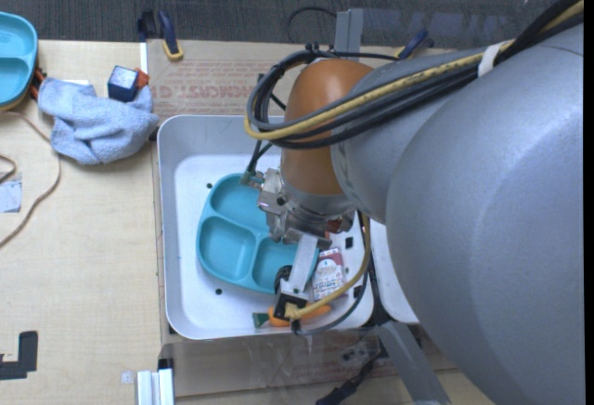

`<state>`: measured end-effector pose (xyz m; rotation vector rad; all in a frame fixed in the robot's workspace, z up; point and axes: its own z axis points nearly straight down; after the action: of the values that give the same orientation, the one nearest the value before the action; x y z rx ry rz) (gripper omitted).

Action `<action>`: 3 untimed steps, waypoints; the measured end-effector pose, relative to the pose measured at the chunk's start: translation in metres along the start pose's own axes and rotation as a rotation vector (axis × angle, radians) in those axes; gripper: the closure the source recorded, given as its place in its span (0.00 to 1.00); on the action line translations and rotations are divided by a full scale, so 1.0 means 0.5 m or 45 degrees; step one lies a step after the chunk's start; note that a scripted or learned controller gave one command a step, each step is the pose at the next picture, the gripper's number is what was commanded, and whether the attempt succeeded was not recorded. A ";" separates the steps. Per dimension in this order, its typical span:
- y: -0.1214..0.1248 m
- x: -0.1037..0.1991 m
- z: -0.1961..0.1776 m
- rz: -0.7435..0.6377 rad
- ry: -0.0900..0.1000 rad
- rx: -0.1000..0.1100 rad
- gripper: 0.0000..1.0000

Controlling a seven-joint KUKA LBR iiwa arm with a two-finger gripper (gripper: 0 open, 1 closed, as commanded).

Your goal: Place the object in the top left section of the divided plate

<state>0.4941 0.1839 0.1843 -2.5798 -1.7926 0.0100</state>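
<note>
Tool beside plate (perhaps touching) — low.

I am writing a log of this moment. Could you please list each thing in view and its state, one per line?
divided plate: lying flat in the white bin, visible sections bare, right part hidden by the arm
white bin: holds the plate
hand: low over the bin's lower edge, by the plate's rim
grey cloth: crumpled on the bench, outside the bin

A lab: robot arm, cabled bench
</note>
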 end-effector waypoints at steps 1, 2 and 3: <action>-0.051 0.040 -0.072 0.078 0.002 -0.002 1.00; -0.063 0.070 -0.071 0.142 0.000 -0.002 1.00; -0.063 0.070 -0.071 0.142 0.000 -0.002 0.00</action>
<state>0.4772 0.2279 0.2196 -2.6768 -1.6469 0.0086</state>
